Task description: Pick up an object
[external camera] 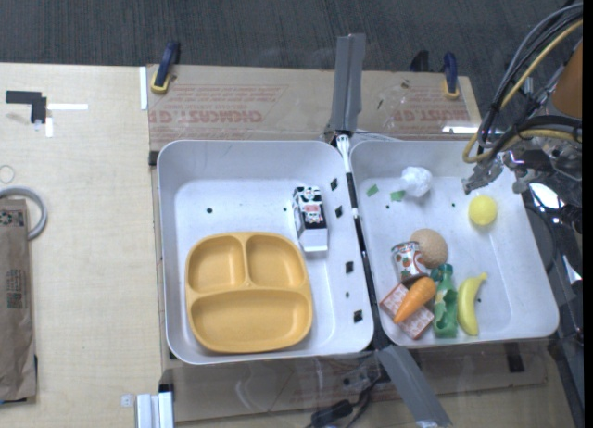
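Observation:
The right bin [519,259] holds a yellow lemon [482,210], a crumpled white wad [415,181], a tan round item [429,246], a small can [406,258], a carrot [415,297], a red packet [406,313], a green bottle [446,304] and a banana [470,303]. My gripper [484,174] hangs over the right bin's far right corner, just above and beyond the lemon, with cables around it. Nothing shows held in it.
The left bin [185,185] carries a yellow divided plate [248,289] and a small black-and-white carton [310,217] beside the divider [350,204]. Two small green scraps [397,196] lie near the white wad. Cardboard [241,107] lies behind the bins.

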